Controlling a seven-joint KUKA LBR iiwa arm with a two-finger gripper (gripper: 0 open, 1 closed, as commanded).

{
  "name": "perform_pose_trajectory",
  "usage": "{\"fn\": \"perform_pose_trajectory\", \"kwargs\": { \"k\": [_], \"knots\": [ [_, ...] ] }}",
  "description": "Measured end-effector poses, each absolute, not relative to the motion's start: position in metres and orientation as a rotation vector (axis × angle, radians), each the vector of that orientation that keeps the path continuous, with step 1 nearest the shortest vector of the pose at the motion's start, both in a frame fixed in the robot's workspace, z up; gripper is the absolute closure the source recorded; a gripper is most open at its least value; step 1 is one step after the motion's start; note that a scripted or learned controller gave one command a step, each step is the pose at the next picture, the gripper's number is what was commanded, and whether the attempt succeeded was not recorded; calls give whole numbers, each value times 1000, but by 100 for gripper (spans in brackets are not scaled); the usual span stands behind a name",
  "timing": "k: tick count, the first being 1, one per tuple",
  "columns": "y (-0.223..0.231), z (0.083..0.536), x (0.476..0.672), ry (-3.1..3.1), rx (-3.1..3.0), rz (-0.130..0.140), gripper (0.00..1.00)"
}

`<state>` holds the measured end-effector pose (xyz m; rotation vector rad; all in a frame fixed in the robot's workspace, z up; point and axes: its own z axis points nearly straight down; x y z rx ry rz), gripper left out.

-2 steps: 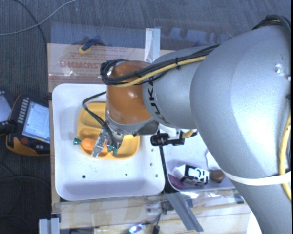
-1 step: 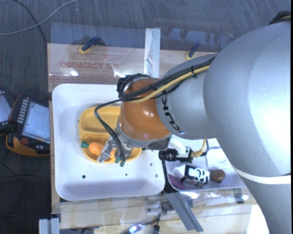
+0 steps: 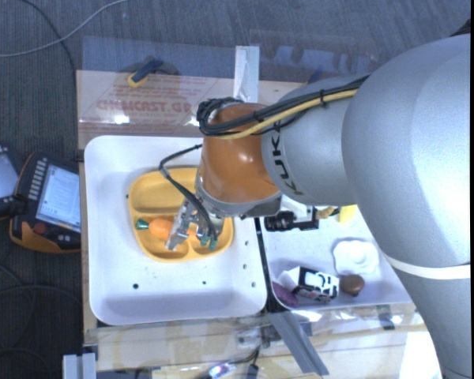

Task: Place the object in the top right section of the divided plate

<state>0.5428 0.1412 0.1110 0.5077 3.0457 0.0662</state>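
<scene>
A yellow divided plate (image 3: 150,192) lies in the left white bin (image 3: 110,290). In its lower left section rests an orange carrot-like object (image 3: 159,228) with a green tip pointing left. My gripper (image 3: 188,234) hangs low over the plate's lower middle, right beside that object, and it hides part of the plate. Small orange and green bits (image 3: 208,241) show just right of the gripper. Whether anything is held is unclear. The orange wrist band (image 3: 233,160) covers the plate's right side.
The right bin (image 3: 379,294) holds a white object (image 3: 355,255), a brown one (image 3: 351,284), a black-and-white one (image 3: 316,283) and a purple bowl (image 3: 283,294). A teach pendant (image 3: 47,204) lies left of the bench.
</scene>
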Motion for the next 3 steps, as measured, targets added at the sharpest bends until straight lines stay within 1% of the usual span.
{"fn": "perform_pose_trajectory", "kwargs": {
  "k": [1,2,3],
  "knots": [
    [132,110,567,3099,183,54,100],
    [133,118,567,3100,182,57,100],
    [101,182,539,3114,427,-2,100]
  ]
}}
